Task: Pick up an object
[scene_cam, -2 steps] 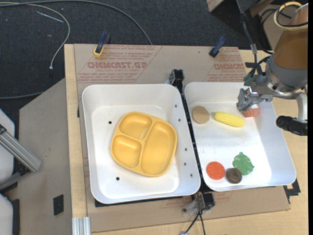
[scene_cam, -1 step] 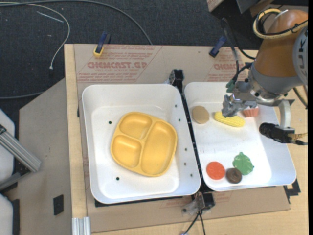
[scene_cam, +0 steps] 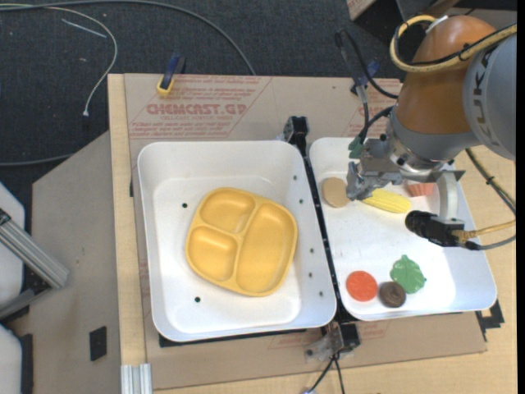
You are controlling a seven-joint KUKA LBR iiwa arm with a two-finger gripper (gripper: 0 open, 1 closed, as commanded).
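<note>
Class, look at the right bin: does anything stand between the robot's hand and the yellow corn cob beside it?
Nothing visible does. The hand sits low in the right bin, right at the near end of the corn cob. The tan round piece lies on the hand's other side, away from the cob.

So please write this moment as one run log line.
gripper: low in right bin | beside: corn, tan disc | hold: unconfirmed
</note>
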